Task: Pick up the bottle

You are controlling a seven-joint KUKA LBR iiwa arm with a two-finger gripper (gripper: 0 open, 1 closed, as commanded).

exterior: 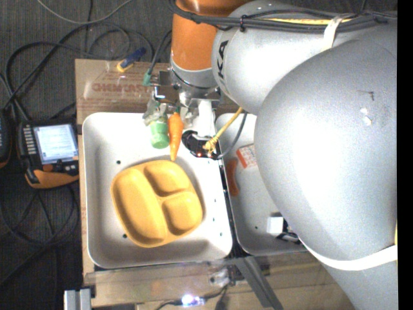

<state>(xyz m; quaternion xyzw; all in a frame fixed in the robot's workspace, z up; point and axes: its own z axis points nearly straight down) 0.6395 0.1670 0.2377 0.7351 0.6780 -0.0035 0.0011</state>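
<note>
L bin (97, 237): yellow 3-compartment tray (158, 202) at centre. Above it, at bin's far edge, green bottle (159, 134), small, squat, pale translucent green w/ lighter cap end toward far rim; long axis approx. vertical in view, cap end up. Orange carrot (175, 133) just beside it on R, touching or nearly, tip pointing down toward tray. Gripper (169, 108) directly over both; fingers' state: cannot tell. R bin (248, 237) largely under arm.

Black letters "KU" stand on the grey arm (222, 60)
</note>
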